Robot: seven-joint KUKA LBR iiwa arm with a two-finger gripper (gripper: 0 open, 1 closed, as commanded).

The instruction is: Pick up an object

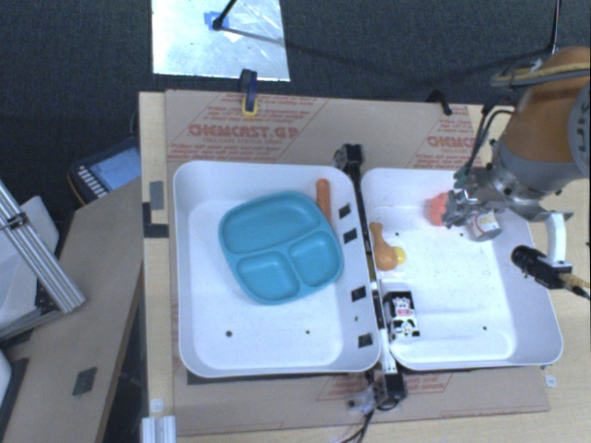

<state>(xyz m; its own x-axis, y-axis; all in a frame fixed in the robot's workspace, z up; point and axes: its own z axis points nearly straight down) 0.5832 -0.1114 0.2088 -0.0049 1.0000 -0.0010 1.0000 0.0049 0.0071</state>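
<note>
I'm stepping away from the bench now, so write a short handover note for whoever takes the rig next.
Hand: low over the right bin, near its far edge, right beside the orange-red object. Whether it is open or shut cannot be told, and no object is seen held.
Right bin also holds a yellow-orange toy by the divider and a small black-and-white item near the front left corner.
Left bin: blue divided plate, with an orange stick by its far right edge.
Done: arm positioned by the orange-red object.
Left: grasp and lift one object.
</note>
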